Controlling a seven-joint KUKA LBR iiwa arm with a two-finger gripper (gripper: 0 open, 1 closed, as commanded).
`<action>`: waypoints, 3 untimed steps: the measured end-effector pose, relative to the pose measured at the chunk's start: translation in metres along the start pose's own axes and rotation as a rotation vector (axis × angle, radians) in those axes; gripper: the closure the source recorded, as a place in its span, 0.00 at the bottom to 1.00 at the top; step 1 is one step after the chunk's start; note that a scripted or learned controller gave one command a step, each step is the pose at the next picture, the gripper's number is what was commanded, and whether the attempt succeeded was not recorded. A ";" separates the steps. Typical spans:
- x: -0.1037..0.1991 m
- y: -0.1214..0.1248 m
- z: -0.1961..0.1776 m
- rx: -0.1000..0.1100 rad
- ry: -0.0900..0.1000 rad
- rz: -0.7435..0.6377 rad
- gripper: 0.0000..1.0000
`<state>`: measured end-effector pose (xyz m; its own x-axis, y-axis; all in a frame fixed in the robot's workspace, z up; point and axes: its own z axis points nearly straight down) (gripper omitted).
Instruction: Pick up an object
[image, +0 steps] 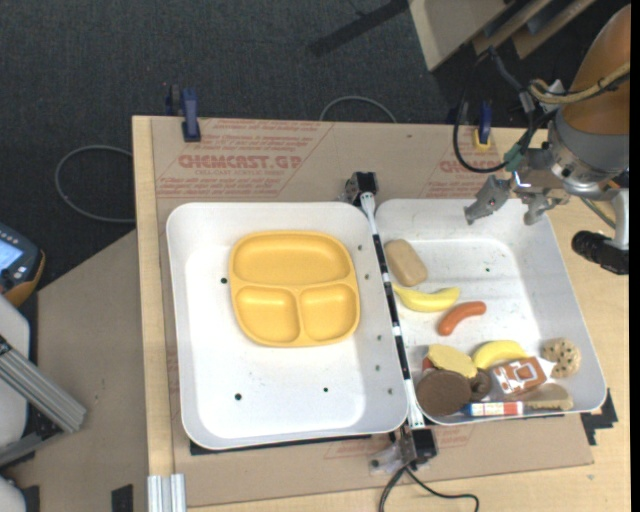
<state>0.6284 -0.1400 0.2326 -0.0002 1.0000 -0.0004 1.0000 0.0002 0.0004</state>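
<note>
Gripper (512, 203) is hanging over the far rim of the right bin (560, 290), fingers spread wide with nothing between them, so I'd call this pre-grasp: no object picked yet. Candidates all sit in that right bin: a tan bread roll (405, 262) near the divider, a banana (428, 298) just beside it, a sausage (461, 317) a bit further in, then a crowded pile at the near edge with a brown disc (443, 392), another yellow piece (498, 352), a cookie (561, 355) and a small carton (517, 377). Next move, I'd guess: traverse toward the near side, centre over one isolated item (roll or sausage look easiest), descend, close. Left bin (200, 330) holds a yellow divided tray (295, 286). Readable text: cardboard base (245, 160) shows red print, looks like "CHEMCAST GP"; the carton's print is too small to read.
</note>
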 end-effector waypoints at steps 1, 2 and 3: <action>0.012 -0.074 0.116 0.017 0.005 0.002 0.00; -0.045 -0.134 0.150 0.007 0.001 0.007 0.00; -0.037 -0.072 0.147 -0.006 -0.002 -0.003 0.00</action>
<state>0.5567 -0.1770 0.0851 -0.0033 1.0000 -0.0020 1.0000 0.0033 0.0063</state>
